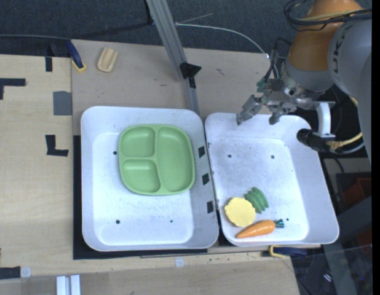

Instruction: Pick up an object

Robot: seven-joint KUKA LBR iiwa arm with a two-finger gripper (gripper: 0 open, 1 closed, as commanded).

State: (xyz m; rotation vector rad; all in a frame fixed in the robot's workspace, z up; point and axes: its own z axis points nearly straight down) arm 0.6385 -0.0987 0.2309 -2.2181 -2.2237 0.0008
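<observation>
While gripper hangs over the far rim of the right bin, jaws are spread wide w/ nothing between them — no object held.
Fingers splay apart above the bin's back-left corner, grey arm w/ orange band coming in from the right. Pickable items all sit in the right bin's near-left corner, well apart from the gripper: yellow piece, green ridged piece touching its far-right side, toy carrot lying flat just in front of both, leafy end pointing right. Left bin holds a green divided plate w/ 3 compartments, flat, toward the far side. On the bench beyond the left bin — small tan block. Metal pole slants down to the gap between bins.
</observation>
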